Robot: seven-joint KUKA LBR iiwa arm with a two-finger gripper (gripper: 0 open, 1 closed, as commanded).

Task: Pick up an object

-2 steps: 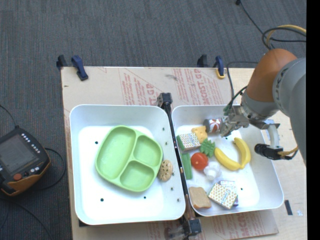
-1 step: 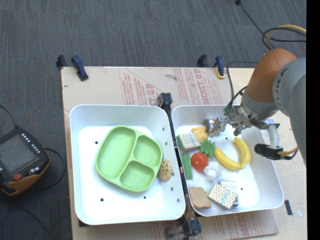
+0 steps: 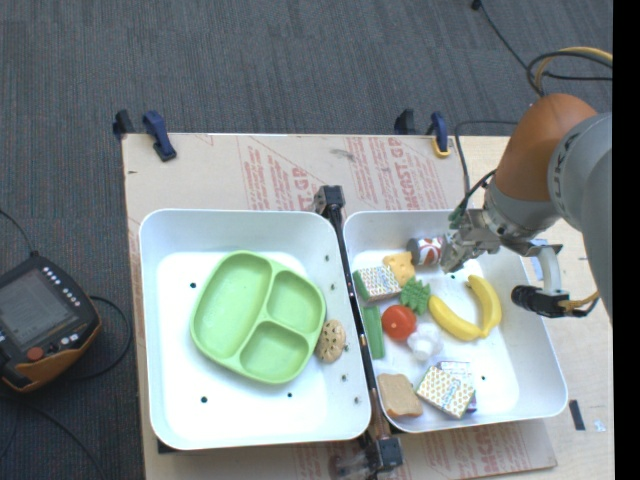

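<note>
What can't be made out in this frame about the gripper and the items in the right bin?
- Gripper, camera view: fingers too small and dark against the arm to read.
- Small red-and-white item: partly behind the gripper, identity unclear.
- White lump beside the tomato: too small to identify.

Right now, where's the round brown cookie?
The round brown cookie lies in the left white bin, against the right edge of the green three-compartment plate, near the divider between bins.
</note>
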